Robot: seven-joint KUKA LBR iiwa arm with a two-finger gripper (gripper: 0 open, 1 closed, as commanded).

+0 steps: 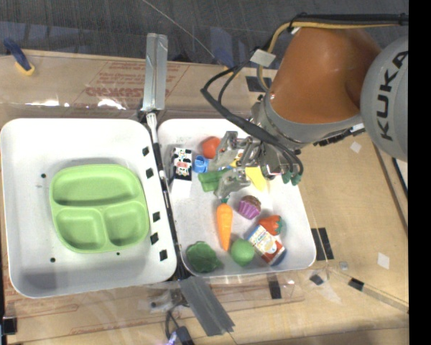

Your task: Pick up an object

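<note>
At the left of the worktop (359, 214) sits the left bin (21, 192), holding a green divided plate (98, 207) that lies flat in its middle. Just beside it, sharing the middle divider, is the right bin (194, 221), crowded with toy food. Near its upper left wall lies a small black-and-white item (182, 162), with a small blue-and-white piece (199, 165) touching its right side. To the right of these, an orange-red round fruit (211, 146) rests by the top wall. The hand (231, 165) hangs over the upper middle of this bin, directly above a green block (208, 182) and next to a yellow piece (257, 177); whether its metal parts are spread or closed cannot be told, since clutter hides them. Below the hand lie an orange carrot (223, 225) standing lengthwise, a purple cupcake (249, 207) to its right, and farther right a red-capped bottle (266, 239). Along the bottom wall rest a dark green leafy piece (201, 256) and a bright green ball (242, 251). The grey and orange arm (323, 70) enters from the right.
</note>
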